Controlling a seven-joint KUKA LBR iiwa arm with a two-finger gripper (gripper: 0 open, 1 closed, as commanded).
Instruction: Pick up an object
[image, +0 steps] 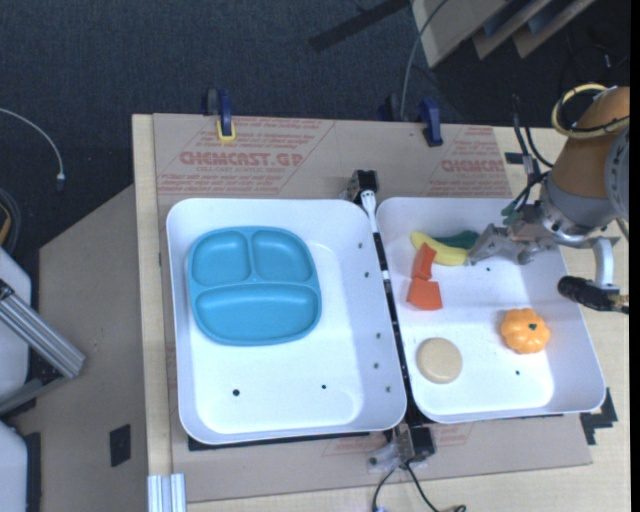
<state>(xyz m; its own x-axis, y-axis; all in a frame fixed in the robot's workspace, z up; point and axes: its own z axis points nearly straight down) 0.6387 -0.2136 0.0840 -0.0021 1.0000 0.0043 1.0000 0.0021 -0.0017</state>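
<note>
Smooth, slightly glossy plastic on two shallow white bins (345, 330). Matt finish on sky-blue three-section plastic plate (256, 284). Brown printed cardboard, dull, over surface (300, 150). Glossy orange toy pumpkin (525, 331); matt beige round disc (438, 360).

My arm (592, 150) is cut off by the right edge of the frame. My gripper (492, 245) partly covers the green object (460, 239) behind the yellow one (440, 250).
</note>
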